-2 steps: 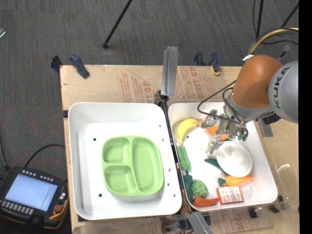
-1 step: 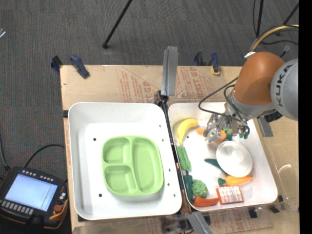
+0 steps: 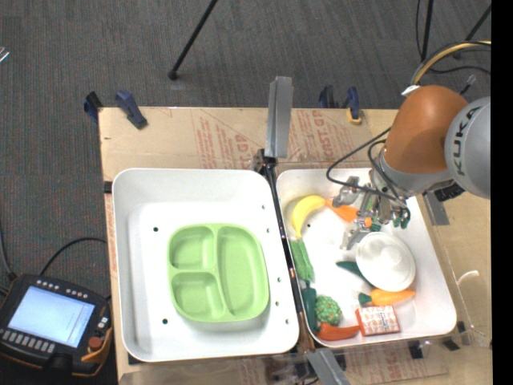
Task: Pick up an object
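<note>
The right bin [image 3: 437, 291] is crowded: a white bowl [image 3: 386, 261], banana [image 3: 304, 211], carrot [image 3: 392, 297], broccoli [image 3: 326, 308] and red box [image 3: 377, 320] leave open floor mainly at its middle left. In the left bin [image 3: 132, 215], a green tray [image 3: 218, 273] fills the centre, with clear margins around it.

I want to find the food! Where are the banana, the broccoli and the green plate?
Yellow toy banana [image 3: 305, 211], camera view, middle of its curve.
Green toy broccoli [image 3: 326, 308], camera view, its bumpy head.
Green plastic divided plate [image 3: 240, 273], camera view, large right compartment.

Grey carpet floor [image 3: 96, 30]; tripod leg [image 3: 196, 32].
</note>
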`<move>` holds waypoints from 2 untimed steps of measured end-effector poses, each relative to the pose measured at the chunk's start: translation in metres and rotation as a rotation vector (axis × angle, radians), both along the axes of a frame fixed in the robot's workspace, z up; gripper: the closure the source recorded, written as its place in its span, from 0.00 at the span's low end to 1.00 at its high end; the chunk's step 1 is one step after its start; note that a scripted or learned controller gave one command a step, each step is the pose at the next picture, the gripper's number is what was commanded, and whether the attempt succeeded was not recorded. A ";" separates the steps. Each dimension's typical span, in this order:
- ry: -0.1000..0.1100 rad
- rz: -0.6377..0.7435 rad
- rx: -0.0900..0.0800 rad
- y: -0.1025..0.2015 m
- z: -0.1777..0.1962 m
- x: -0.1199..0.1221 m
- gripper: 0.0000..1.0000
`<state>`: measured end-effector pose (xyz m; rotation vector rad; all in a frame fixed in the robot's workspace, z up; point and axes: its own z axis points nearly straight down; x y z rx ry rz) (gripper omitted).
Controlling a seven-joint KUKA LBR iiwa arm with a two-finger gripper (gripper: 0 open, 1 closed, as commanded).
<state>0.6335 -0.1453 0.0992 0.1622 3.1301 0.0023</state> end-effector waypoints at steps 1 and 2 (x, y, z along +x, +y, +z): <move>0.006 -0.071 0.001 0.015 -0.011 -0.010 0.00; 0.005 -0.054 0.001 -0.035 -0.011 -0.085 0.00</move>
